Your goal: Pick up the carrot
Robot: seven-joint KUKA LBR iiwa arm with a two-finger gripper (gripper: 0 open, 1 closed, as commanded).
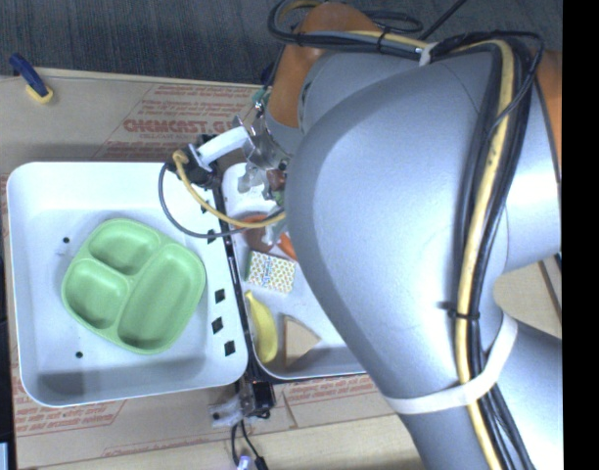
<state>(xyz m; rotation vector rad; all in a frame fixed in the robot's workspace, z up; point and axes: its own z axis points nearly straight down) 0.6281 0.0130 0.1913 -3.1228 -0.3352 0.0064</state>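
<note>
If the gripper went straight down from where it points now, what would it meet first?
Probably the orange carrot showing just under the gripper in the right bin, though the arm hides most of it and depth is unclear.

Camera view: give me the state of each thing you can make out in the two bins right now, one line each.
Green tray: upright in the left bin, three compartments, nothing in them.
Patterned packet: lying flat in the right bin, near the divider.
Yellow piece: lying in the right bin, below the packet.
Tan wedge: beside the yellow piece, partly hidden by the arm.
Carrot: orange sliver at the arm's edge, mostly hidden.
</note>
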